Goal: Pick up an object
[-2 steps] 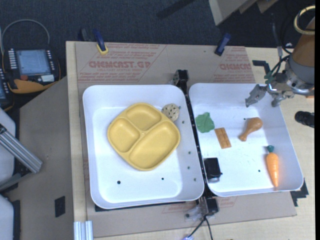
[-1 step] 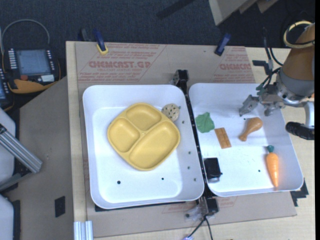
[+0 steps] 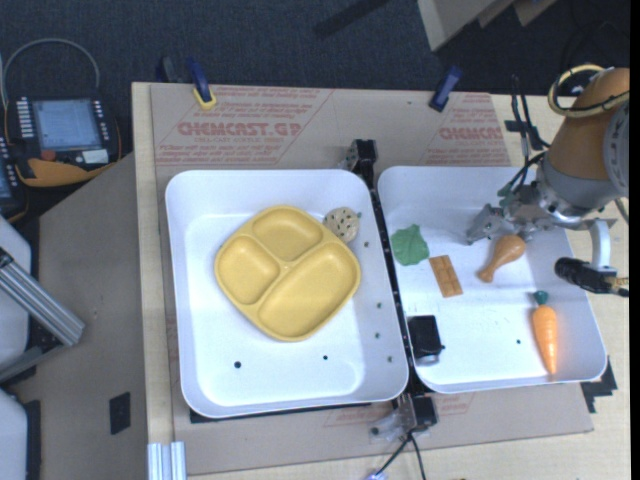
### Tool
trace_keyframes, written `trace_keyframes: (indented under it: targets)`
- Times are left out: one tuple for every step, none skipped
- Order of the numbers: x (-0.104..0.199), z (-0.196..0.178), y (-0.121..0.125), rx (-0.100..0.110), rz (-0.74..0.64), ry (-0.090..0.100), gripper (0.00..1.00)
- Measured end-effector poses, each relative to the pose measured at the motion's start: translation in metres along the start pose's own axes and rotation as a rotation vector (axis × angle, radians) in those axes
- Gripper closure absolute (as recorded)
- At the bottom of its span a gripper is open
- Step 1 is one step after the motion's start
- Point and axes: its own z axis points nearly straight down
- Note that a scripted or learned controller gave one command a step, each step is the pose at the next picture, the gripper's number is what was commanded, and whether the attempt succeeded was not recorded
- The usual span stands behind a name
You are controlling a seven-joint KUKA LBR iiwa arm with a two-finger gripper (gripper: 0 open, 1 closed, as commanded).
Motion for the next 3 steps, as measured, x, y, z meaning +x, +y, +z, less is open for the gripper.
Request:
trace_keyframes:
  targets:
    - [0.0,-0.013,0.001,-0.005,0.0,-0.001,1.0]
    - [0.007,-0.065,0.009,-0.007,-0.001,-0.002,1.0]
    - [-0.001,-0.112,0.007,-0.009,0.0,-0.003,1.0]
